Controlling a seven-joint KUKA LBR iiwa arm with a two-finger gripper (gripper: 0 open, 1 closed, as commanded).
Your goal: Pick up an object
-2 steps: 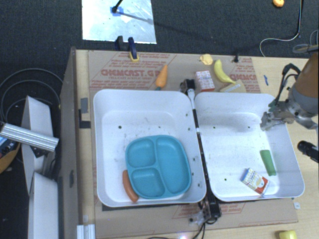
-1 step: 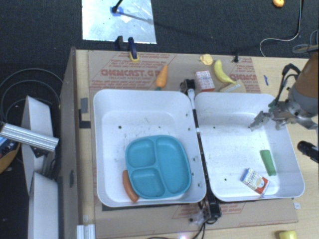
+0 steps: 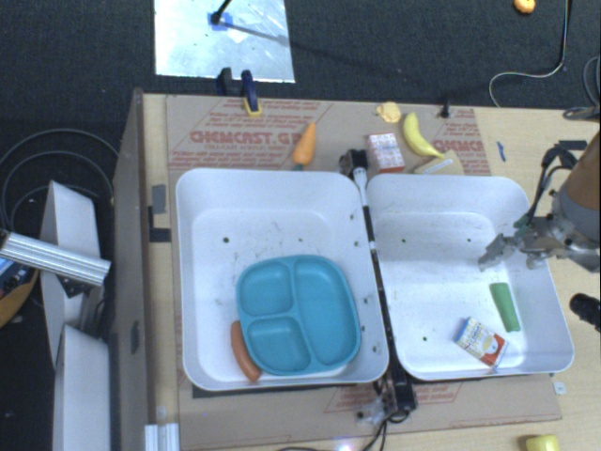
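Observation:
My gripper (image 3: 512,256) hovers over the right side of the right bin (image 3: 441,205), fingers spread and nothing between them. Just below it lies a green cylinder (image 3: 504,305), close to the bin's right wall. A small white and red carton (image 3: 481,341) lies near the bin's front right corner. In the left bin (image 3: 216,205) a blue divided plate (image 3: 298,313) sits toward the front. An orange sausage (image 3: 244,350) lies by the plate's left front edge.
Behind the bins on the cardboard lie a carrot (image 3: 303,144), a small box (image 3: 385,151), a banana (image 3: 418,134) and a pale yellow piece (image 3: 388,111). Clamps sit at the seam between the bins. A yellow object (image 3: 541,443) lies at the front right.

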